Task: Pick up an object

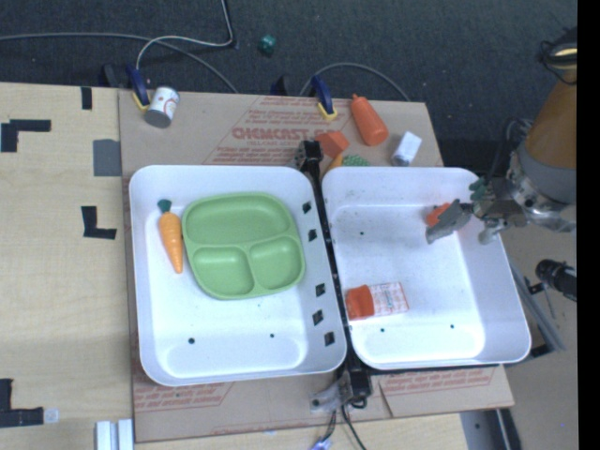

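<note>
Two white bins side by side on the desk [56, 251]. Left bin [159, 345]: green divided plate [246, 245] near the middle, toy carrot [171, 237] lying just beside the plate's left edge, green top pointing to the far wall. Right bin [487, 336]: flat orange-and-white packet [376, 300] near the front left corner, lying flat; small orange piece [438, 215] toward the far right, at the tip of the claw [448, 221].

Claw reaching in over the right rim of the right bin, low above the floor. Opening of the claw too blurred to judge — cannot tell whether the orange piece is between its tips or merely beside them.

Outside the bins, on the cardboard [253, 134] behind them: orange bottle [369, 120], small orange block [334, 144], white cube [407, 147], small white can [163, 105] at far left. Two blue clips [140, 86] on the cardboard's back edge. Nothing between claw and packet.
</note>
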`<state>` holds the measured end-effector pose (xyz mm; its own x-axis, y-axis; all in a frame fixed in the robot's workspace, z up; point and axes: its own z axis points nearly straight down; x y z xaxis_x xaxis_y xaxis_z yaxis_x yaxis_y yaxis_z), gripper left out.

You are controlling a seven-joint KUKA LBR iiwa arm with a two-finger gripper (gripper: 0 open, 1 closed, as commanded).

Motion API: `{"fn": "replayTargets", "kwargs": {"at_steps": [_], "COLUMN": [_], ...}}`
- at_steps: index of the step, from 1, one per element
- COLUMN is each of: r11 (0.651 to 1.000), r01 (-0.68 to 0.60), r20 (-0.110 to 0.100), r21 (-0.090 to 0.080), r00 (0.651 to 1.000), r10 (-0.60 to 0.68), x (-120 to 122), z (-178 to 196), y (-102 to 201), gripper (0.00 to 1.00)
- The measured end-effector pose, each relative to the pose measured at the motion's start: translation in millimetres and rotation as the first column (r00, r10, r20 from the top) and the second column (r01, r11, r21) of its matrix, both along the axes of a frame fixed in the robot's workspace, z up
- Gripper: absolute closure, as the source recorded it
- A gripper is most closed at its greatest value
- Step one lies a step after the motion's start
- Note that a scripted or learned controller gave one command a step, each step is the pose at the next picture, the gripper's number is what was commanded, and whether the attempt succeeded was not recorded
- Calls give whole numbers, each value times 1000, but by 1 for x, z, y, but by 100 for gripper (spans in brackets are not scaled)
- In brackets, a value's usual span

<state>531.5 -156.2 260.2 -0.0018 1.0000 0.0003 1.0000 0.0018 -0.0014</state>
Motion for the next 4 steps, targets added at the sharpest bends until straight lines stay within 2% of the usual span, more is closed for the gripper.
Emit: {"fn": "replayTargets", "kwargs": {"at_steps": [1,2,3,4], "r11": [1000,1000,1000,1000], "r01": [0,1,-1,0], "r20": [-2,0,0,5], "r21": [0,-1,0,-3], "r00": [1000,1000,1000,1000], "r10": [0,-1,1,0], "x": [55,97,136,119], "z": [-86,-110,-170,-173], "y": [-15,-66,-66,-23], "gripper": [0,0,0,0]}}
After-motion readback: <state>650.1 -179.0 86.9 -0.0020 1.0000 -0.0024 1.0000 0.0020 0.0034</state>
